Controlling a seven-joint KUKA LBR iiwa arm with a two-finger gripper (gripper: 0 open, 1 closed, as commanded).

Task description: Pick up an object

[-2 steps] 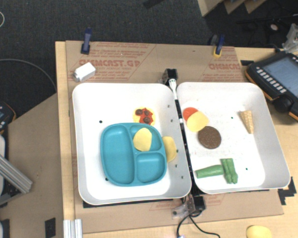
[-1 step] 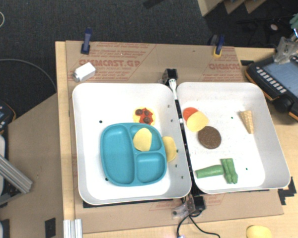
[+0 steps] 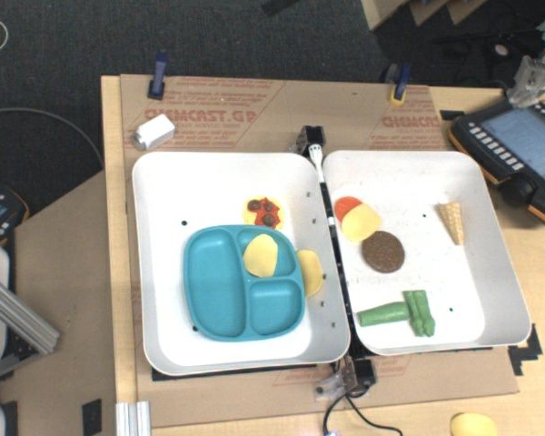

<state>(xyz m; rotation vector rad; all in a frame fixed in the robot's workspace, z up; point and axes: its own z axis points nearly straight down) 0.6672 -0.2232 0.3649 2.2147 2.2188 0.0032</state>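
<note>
My claw: state not discernible. Left bin [image 3: 154, 243]: blue tray [image 3: 220, 284] carrying a yellow piece [image 3: 261, 255]. Right bin [image 3: 481, 243]: brown cookie [image 3: 382, 252], cone [image 3: 451, 221], green pieces [image 3: 400, 312].

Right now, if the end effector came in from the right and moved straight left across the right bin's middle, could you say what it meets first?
Probably the tan cone in the right bin, before the brown disc, though height is unclear, so it might pass above.
</note>
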